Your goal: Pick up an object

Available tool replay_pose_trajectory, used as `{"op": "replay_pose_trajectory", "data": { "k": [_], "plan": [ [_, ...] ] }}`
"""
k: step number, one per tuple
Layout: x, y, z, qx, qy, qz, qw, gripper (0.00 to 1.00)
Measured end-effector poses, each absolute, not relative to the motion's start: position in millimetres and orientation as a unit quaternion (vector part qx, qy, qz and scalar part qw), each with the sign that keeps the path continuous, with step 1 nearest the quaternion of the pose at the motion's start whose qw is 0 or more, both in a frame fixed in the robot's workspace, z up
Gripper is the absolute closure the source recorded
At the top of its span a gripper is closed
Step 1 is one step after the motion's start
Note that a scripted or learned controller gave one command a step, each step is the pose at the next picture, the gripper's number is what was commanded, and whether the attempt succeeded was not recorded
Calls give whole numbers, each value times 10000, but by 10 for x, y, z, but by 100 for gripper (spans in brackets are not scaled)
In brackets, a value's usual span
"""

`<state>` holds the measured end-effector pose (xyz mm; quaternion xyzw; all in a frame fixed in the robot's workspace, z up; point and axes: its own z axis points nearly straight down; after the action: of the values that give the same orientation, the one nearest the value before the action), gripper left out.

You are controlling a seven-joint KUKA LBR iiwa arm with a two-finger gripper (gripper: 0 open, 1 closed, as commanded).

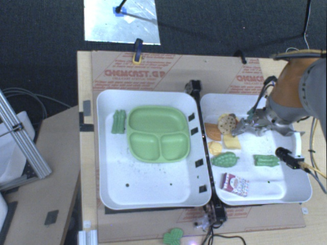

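Around the bins
A silver sheet point(121, 13) lies far left on dark carpet; a yellow clamp point(137, 52) grips the tabletop's point(87, 152) far edge; aluminium rails point(18, 137) stand left.

Both bins point(107, 152) are white; the left one holds a pale green divided plate point(157, 134) and a darker green ribbed piece point(118, 121). In the right bin lie a speckled tan cookie point(227, 122), a yellow wedge point(231, 142), two green toys point(225, 160) and a red-and-white printed packet point(235, 184). The arm point(299, 88) is grey with an orange band
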<state>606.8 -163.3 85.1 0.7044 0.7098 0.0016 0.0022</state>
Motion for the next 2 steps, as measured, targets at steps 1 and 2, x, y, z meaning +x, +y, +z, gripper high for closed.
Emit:
{"op": "replay_pose_trajectory", "data": {
  "k": [1,2],
  "plan": [
    [5701,-2108,2362,7081,7061,25,80,0],
    [5987,-1756,2408,7048,7094,17,24,0]
  ]
}}
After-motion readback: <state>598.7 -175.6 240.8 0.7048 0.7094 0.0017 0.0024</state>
